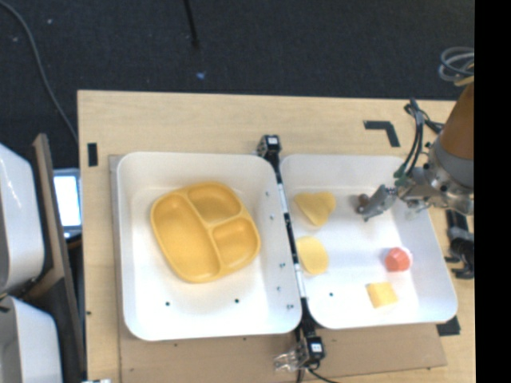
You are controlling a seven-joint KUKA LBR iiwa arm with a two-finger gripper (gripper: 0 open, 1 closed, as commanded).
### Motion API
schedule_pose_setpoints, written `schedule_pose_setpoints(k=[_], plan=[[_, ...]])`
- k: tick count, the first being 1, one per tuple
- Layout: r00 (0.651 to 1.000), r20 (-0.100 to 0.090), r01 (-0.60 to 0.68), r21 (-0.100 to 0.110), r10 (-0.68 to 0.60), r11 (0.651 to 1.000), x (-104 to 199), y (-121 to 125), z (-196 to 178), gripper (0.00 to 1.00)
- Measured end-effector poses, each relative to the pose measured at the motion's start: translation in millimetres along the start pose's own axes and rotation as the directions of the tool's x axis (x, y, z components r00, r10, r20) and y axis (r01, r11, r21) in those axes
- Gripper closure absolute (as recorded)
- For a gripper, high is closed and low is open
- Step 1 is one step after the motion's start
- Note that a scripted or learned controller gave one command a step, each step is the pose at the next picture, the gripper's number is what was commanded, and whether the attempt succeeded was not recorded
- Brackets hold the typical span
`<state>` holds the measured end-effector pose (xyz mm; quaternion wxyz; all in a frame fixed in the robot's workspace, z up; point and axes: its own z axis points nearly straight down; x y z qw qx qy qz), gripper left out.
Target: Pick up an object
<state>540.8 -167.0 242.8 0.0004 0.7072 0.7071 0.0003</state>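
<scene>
The hand (369, 206) hangs over the far part of the right bin (343, 306), reaching in from the right, its dark tip pointing left and a little near. At this slant and size I cannot tell whether it is released or clenched, and nothing can be seen caught in it.

Four small things lie loose in that bin, any of which would serve the task. The closest is the yellow wedge (315, 208), lying to the left of the hand at nearly the same depth, near but apart from it, just beside the divider between the bins. Its broad edge runs roughly left to right, narrowing toward the near side. The yellow round piece (312, 255) sits nearer to the viewer, below the wedge and also close to the divider. The red ball (398, 259) lies on the near side of the hand and slightly right. The yellow block (382, 294) is nearest of all, well apart from the hand.

The left bin (136, 309) carries a yellow divided plate (205, 231), well away from the hand.

By my reading, the wedge is the likeliest target: a short shift left, then a descent, would put the hand over it
</scene>
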Motion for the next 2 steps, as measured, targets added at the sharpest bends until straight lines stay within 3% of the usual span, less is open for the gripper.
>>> schedule_pose_setpoints(k=[1,2], plan=[[1.0,0.0,0.004,-0.005,-0.004,1.0,42,42,-67,0.0],[1.0,0.002,-0.005,-0.004,0.005,1.0,-8,-11,-120,0.0]])
